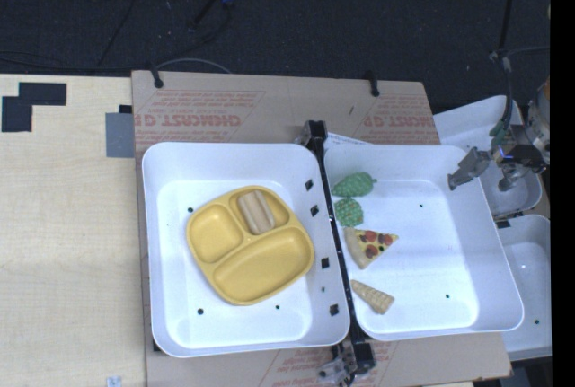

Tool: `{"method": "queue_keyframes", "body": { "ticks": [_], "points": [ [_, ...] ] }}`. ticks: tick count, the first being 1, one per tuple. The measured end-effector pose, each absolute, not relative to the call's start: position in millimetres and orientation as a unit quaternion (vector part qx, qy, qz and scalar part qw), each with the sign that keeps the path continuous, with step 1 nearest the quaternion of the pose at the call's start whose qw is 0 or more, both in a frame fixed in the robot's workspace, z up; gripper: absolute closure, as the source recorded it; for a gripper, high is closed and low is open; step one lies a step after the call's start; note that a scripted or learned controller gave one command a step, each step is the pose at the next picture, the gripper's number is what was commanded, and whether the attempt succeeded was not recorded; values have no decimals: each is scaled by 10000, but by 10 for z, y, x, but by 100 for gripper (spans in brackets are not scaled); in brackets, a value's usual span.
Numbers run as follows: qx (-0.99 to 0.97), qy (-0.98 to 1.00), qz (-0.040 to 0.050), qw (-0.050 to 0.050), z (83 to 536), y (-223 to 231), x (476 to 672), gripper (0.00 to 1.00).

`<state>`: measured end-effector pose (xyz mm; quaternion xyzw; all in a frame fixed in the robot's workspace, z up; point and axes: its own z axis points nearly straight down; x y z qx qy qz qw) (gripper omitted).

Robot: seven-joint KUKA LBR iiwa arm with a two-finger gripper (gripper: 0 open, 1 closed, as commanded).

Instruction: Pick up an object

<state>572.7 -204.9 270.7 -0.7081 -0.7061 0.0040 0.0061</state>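
End effector (490, 168) at far right, fingers spread apart, nothing between.

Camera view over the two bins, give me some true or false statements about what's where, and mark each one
1. The yellow divided tray lies in the left bin. True.
2. The hot dog lies in the tray's largest compartment. False: it is in a small upper compartment.
3. The pizza slice lies in the right bin. True.
4. The gripper holds the ice cream cone. False: the cone lies on the right bin's floor, and the gripper is at that bin's upper right edge, apart from it.
5. The two green pieces lie in the left bin. False: they are in the right bin, near the divider.
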Motion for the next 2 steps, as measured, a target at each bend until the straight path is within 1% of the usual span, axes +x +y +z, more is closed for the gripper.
{"method": "queue_keyframes", "body": {
  "ticks": [1,2],
  "points": [
    [-7070,-7072,7,12,2781,-2043,5747,0],
    [-7063,-7079,16,32,2243,-1958,5800,0]
  ]
}}
